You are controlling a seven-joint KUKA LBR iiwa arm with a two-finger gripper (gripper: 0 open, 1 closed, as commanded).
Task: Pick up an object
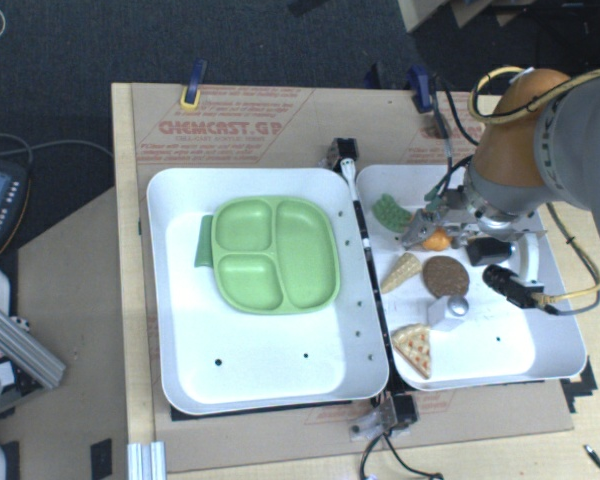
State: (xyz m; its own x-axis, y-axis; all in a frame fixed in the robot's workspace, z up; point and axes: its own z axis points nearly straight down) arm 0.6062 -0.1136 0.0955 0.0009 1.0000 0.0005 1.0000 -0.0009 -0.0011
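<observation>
My gripper [432, 230] hangs low in the right bin [540, 348], just over a small orange piece [436, 240]. To its left lies a green leafy piece [390, 212]. Below it sit a cream cone-shaped wedge [401, 271], a round brown patty [445, 276] and a small grey metal item [450, 309]. A pizza slice [414, 348] rests near the bin's front left corner. The wrist hides how the fingers stand around the orange piece.
The left bin [180, 268] holds a green three-compartment plate [275, 253]. The grey arm with its orange band [520, 138] comes in over the right bin's back right part, with cables [560, 293] trailing along that side.
</observation>
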